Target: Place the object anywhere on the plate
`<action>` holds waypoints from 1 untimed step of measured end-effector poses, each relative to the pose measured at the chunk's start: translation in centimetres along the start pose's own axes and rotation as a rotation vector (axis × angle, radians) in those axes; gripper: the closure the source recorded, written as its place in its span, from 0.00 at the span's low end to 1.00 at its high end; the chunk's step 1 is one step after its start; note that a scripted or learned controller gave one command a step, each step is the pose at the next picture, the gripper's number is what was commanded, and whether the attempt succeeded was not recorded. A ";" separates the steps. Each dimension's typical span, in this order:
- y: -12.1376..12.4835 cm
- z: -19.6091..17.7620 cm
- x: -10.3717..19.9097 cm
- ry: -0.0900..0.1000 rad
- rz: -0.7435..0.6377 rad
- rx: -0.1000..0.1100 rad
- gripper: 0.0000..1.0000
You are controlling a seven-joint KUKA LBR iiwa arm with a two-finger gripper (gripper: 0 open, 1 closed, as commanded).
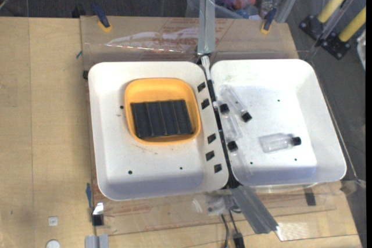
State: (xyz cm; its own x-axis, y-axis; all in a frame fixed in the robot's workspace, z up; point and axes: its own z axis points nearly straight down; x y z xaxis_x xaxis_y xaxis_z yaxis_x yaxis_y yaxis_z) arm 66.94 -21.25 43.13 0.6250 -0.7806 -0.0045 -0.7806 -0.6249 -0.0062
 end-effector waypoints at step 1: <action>0.0 0.0 0.0 0.000 -0.178 0.000 1.00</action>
State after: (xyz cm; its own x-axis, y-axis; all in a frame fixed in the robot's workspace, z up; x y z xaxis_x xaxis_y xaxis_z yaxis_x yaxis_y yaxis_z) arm 66.95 -21.30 43.11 0.7532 -0.6578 -0.0038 -0.6578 -0.7532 -0.0065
